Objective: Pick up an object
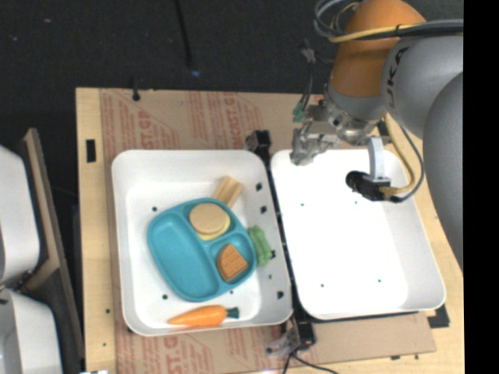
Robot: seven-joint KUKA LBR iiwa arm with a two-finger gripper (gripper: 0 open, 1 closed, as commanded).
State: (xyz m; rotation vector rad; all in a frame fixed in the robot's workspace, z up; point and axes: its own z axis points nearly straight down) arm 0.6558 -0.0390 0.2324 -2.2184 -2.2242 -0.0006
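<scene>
Objects for picking all lie in the left bin (125, 209): one blue tray (175, 259), one round tan disc (210, 219) in the tray's upper compartment, one brown bread-like piece (232, 262) in its lower right compartment, one wooden block (228, 188) touching the tray's top edge, one green piece (260, 245) against the tray's right side, and one carrot (204, 315) lying alone near the bin's front wall. Bins: two, side by side on one bench (179, 119). You have the gripper (308, 150) hanging over the far left corner of the right bin (366, 248), beside the wall the bins share, well apart from every item; nothing sits between its fingers, and how far they are spread you cannot tell from this angle. Risks, as judged: a descent from where it stands meets bare bin floor or the dividing walls, so you come up with nothing. Should you go for the disc or the bread-like piece, the tray's rims may block one finger, or the tray itself may lift and spill. The green piece is wedged between tray and bin wall, leaving little room for fingers. The block leans on the tray and may slide away when nudged. The carrot, lying clear, looks the safest pick, though its round taper may slip from the grip.
</scene>
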